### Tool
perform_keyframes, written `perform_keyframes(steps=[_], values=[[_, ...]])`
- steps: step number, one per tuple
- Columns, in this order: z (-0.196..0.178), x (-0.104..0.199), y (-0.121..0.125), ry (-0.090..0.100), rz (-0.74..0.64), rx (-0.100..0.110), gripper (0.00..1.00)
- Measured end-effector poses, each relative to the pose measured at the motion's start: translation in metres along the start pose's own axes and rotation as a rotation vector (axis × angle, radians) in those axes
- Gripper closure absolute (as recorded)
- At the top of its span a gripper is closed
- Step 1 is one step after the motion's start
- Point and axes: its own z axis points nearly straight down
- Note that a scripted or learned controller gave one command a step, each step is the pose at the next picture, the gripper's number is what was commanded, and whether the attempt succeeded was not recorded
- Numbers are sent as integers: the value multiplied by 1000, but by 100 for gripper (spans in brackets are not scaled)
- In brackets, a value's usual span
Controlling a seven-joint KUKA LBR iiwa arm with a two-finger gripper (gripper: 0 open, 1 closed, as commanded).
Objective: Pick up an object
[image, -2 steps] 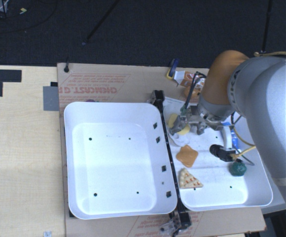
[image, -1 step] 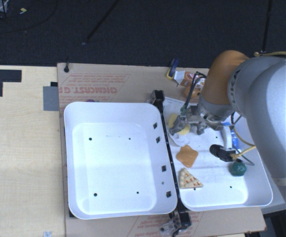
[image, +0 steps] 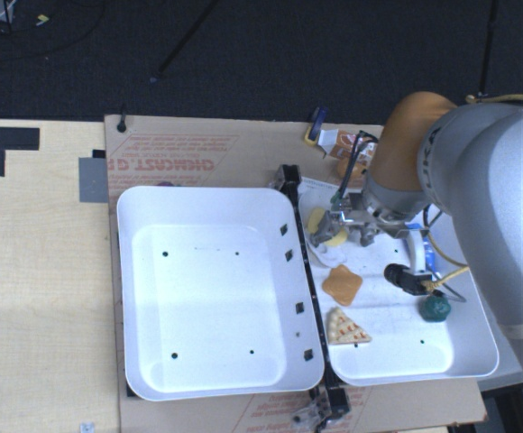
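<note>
End effector (image: 350, 226) hangs low in the right bin (image: 464, 354), near the frame's middle right, touching a yellow piece (image: 318, 220) (I cannot tell its grip). Just below lie an orange square (image: 342, 285), a waffle wedge (image: 345, 327) and a green ball (image: 436, 308).

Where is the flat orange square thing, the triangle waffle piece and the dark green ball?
flat orange square piece (image: 343, 284), camera view, middle of its top face.
tan triangular waffle piece (image: 344, 328), camera view, centre of its gridded face.
dark green ball (image: 436, 308), camera view, middle of its rounded top.
</note>
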Motion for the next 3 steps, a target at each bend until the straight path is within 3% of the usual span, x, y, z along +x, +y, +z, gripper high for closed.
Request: perform_keyframes(steps=[1,2,3], values=[[0,2,0,-3,1,-1,0],[-9,5,0,5,1,2,100],[-3,4,-18,4,-3,-9,100]])
